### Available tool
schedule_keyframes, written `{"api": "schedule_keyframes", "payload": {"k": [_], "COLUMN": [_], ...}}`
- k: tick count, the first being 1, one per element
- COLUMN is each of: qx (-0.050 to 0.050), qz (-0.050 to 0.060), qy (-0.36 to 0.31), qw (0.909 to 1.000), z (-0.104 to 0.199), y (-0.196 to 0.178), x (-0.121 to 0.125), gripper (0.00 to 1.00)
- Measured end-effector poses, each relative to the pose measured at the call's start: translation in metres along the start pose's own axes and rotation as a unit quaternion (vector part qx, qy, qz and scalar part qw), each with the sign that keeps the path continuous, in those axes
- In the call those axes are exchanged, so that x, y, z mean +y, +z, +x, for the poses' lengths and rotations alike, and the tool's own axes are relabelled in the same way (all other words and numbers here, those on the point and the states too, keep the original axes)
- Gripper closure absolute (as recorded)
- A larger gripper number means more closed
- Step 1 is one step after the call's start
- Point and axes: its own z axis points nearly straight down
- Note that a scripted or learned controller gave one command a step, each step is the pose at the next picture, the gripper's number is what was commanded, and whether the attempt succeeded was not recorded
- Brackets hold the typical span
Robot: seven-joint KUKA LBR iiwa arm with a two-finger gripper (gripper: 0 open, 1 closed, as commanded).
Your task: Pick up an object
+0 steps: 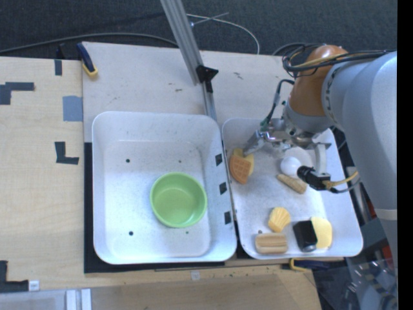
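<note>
My gripper (270, 139) hangs low over the back of the right bin (345, 234), with the orange-banded wrist behind it. A tan waffle-textured piece (241, 167) lies just to its lower left, close to the gripper's tip. A white egg-like object (290, 165) sits right below the gripper, and a tan stick (292, 183) lies beside the egg. I see nothing held.
At the front of the right bin lie a small yellow piece (279, 219), a tan bread-like block (270, 243), a black object (305, 235) and a yellow object (322, 232). The left bin (110, 141) holds a green bowl (179, 200). A slanted metal pole (184, 31) rises behind the bins.
</note>
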Motion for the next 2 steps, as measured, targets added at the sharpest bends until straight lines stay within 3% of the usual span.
{"api": "schedule_keyframes", "payload": {"k": [1, 2], "qx": [0.000, 0.001], "qz": [0.000, 0.005], "qy": [-0.001, 0.000], "qw": [1.0000, 1.0000], "z": [0.001, -0.004], "y": [-0.010, -0.054], "x": [0.000, 0.002], "gripper": [1.00, 1.00]}}
